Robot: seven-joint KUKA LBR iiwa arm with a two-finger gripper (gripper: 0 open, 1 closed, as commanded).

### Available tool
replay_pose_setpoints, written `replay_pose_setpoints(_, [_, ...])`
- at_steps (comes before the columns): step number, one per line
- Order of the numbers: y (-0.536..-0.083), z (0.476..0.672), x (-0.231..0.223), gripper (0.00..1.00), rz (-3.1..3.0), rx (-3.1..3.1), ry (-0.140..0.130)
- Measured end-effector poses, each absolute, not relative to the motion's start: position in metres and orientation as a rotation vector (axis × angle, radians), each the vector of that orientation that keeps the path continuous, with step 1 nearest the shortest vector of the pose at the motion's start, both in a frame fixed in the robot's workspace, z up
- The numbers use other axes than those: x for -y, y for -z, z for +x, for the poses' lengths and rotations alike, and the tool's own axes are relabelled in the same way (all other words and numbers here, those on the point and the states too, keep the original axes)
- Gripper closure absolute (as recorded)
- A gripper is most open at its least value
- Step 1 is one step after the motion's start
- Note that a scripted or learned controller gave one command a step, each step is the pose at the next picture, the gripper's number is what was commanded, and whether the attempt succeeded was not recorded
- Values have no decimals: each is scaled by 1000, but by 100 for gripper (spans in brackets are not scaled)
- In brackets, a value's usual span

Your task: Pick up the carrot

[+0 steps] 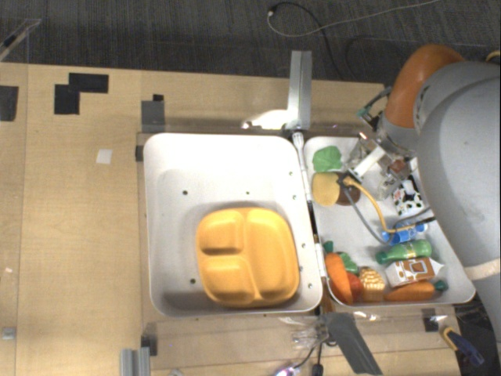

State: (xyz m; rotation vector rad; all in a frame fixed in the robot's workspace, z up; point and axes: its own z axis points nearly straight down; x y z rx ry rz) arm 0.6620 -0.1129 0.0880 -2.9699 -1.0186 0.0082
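Note:
A long orange carrot (409,292) with a green end lies flat along the front edge of the right bin (462,288). A second, stubbier orange piece (339,278) with green at its top lies at that bin's front left corner. My gripper (366,163) hangs over the back part of the right bin, well away from both orange pieces. It is close to a round yellow food item (324,189) and a green one (327,159). The grey arm covers the bin's right side.
The left bin (172,171) holds a yellow divided plate (246,254). In the right bin lie a corn cob (371,277), a green vegetable (405,251), a small carton (412,269), a blue item (407,232) and a black-and-white toy (407,198). A yellow cable (371,207) loops over the bin.

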Motion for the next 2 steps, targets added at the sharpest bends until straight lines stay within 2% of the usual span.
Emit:
replay_pose_setpoints(1, [-88,662,125,0,-2884,1231,-1])
replay_pose_setpoints(2, [-101,666,123,100,-2889,1243,18])
